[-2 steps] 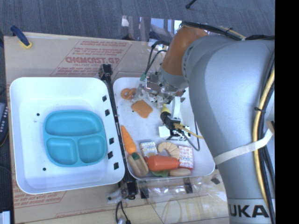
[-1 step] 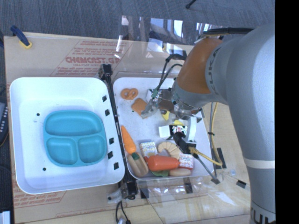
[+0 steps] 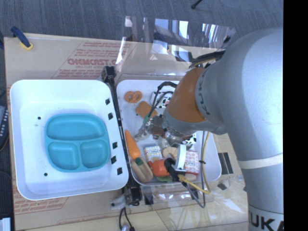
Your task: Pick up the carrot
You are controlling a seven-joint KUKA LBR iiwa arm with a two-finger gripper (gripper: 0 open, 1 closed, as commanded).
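The carrot (image 3: 132, 145) is orange and long, and it lies along the left wall of the right bin (image 3: 122, 88), with its green end toward the front. My gripper (image 3: 148, 126) hangs low inside this bin, just right of and slightly behind the carrot's upper tip. The grey arm with its orange band (image 3: 188, 105) covers the bin's middle and right side and hides most of the gripper.
A pretzel (image 3: 132, 96) and a brown piece (image 3: 143, 109) lie at the back of the right bin. A small printed carton (image 3: 153, 152), a red-orange toy (image 3: 158, 167) and a beige piece (image 3: 141, 170) crowd the front. The left bin (image 3: 19, 129) holds a blue divided tray (image 3: 77, 141).
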